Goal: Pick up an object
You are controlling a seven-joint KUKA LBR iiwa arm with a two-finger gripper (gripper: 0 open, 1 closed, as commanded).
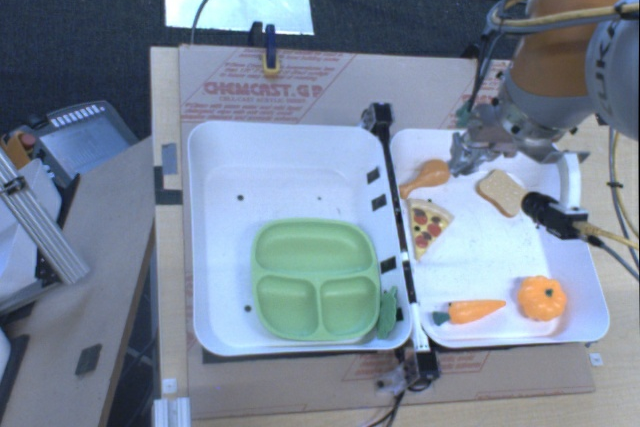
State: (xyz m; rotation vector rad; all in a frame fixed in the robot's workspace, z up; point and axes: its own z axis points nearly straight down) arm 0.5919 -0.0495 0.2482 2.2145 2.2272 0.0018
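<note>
Over the far part of the right bin (490,260), hovering low: gripper (462,158), hung from the grey arm (560,45) with its orange band, reaching in from the right. Spread or pressed together: cannot tell, since the tip is dark and blurred against the bin's white floor. Nothing visibly pinched. Just beside the gripper, toward the divider: a tan drumstick (430,176), lying flat, thick end nearest the gripper; touching or apart, cannot tell. On the gripper's other side, near it: a bread slice (502,192). Nearer the middle, by the divider: a pizza slice (428,225). Along the near wall: a carrot (472,311) lying flat, and a pumpkin (541,298) beside it. Within the left bin (270,165), toward the near wall: a green plate (315,280) with three compartments.
</note>
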